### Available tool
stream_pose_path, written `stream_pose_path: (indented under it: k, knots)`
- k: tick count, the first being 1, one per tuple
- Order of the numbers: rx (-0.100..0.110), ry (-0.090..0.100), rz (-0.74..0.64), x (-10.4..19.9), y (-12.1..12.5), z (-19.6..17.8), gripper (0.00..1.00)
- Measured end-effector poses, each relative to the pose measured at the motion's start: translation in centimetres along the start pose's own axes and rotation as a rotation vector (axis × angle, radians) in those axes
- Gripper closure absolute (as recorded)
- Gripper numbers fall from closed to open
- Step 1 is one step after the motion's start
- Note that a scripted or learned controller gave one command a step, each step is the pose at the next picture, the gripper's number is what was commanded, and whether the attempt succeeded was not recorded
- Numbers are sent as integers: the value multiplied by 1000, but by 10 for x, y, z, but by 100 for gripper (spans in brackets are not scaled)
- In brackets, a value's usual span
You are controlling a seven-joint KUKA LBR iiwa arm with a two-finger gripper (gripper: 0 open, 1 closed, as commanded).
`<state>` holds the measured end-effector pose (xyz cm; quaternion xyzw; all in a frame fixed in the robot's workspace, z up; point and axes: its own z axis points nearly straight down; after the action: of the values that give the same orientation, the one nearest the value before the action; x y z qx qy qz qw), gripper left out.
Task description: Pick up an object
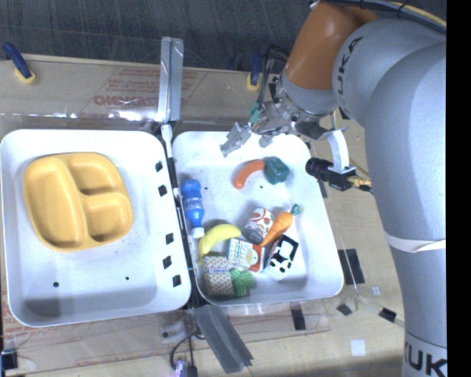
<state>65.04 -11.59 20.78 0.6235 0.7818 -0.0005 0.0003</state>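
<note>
The right bin (318, 210) holds several small items. An orange curved piece (249, 173) lies beside a teal lump (277, 170) near the bin's back. A blue bottle (191, 199) rests along the left wall. A banana (218, 236), a carrot (277, 226), a round patterned can (257, 221), a black-and-white box (281, 256) and a green block (241, 281) crowd the front. My gripper (250, 134) hovers over the bin's back edge, above and just behind the orange piece. Its fingers (236, 137) are spread, with nothing between them.
A yellow divided tray (78, 199) lies in the left bin (16, 289). A metal bar (171, 77) stands at the divider between the bins. The grey arm with its orange band (322, 45) fills the right side, and a black fitting (334, 173) sticks out over the right bin's rim.
</note>
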Motion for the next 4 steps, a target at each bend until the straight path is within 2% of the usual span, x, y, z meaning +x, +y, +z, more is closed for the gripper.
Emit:
stream_pose_path:
  k: [1, 2, 3, 4]
  knots:
    - [0, 1, -275, -34, -38, 117, 0]
    - [0, -1, -204, -52, -36, 43, 0]
    - [0, 1, -322, -34, -29, 117, 0]
    - [34, 4, -370, 3, -1, 118, 0]
